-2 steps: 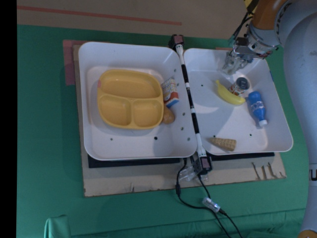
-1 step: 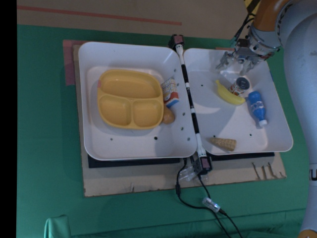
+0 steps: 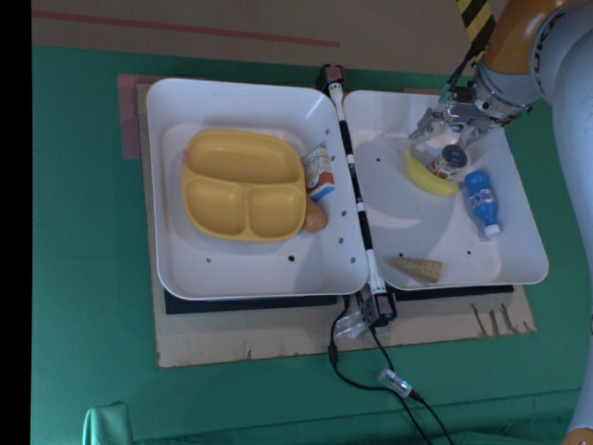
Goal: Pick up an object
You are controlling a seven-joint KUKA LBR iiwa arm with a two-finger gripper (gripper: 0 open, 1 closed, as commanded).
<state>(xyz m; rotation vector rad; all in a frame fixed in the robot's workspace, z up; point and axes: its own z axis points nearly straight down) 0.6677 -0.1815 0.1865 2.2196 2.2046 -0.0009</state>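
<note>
Objects for picking, right bin (image 3: 519, 258): four items

1. Small jar or can (image 3: 449, 160), white label with dark top, lying near the bin's upper middle, directly below the gripper (image 3: 451, 128). It touches or overlaps the upper end of the banana.
2. Banana (image 3: 428, 176), yellow, curved, lying aslant just left of and below the jar.
3. Blue bottle (image 3: 481, 201), white cap pointing toward the bin's lower right, lying just right of the banana, apart from it.
4. Ice-cream cone (image 3: 417, 268), tan, lying on its side near the bin's lower edge, well apart from the other three.

Left bin (image 3: 171, 248): three items

5. Yellow divided plate (image 3: 244, 184), three compartments, set flat at the bin's centre.
6. Small carton (image 3: 319, 173), white with orange and blue print, leaning at the plate's right rim.
7. Egg-like brown object (image 3: 316, 218), just below the carton, touching the plate's lower right corner.

Arm: grey with orange band (image 3: 523, 17), reaching in from upper right.

Gripper: metal fingers (image 3: 424, 124) spread wide apart, tips pointing down, poised over the jar. Nothing sits between the fingers; whether a tip touches the jar cannot be told.

Surroundings: bins joined by a black-and-white hinge strip (image 3: 357, 202), resting on cardboard (image 3: 232, 336) over a green bench cover (image 3: 83, 248); cables (image 3: 371, 369) trail from the lower end of the strip
</note>
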